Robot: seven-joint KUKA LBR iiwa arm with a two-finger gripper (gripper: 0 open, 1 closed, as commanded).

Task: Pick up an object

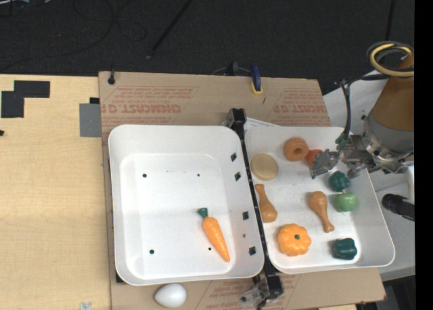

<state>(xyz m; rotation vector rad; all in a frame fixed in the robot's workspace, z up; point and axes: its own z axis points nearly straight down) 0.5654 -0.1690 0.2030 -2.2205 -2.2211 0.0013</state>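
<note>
My gripper [326,162] hangs low over the right bin [379,251], at its upper right part, with the grey arm and its orange band [396,102] behind it. A small red piece [312,157] lies right at the gripper's tip, next to an orange donut [295,149]. Just below the gripper sits a dark green vegetable [339,181], and a light green apple [347,201] lies under that. The view shows nothing held.
The right bin also holds a beige disc [264,166], two drumsticks [264,204] [321,209], a pumpkin [293,239] and a green pepper [344,248]. A carrot [215,234] lies in the left bin [122,166]. A white egg [170,295] rests on the cardboard in front.
</note>
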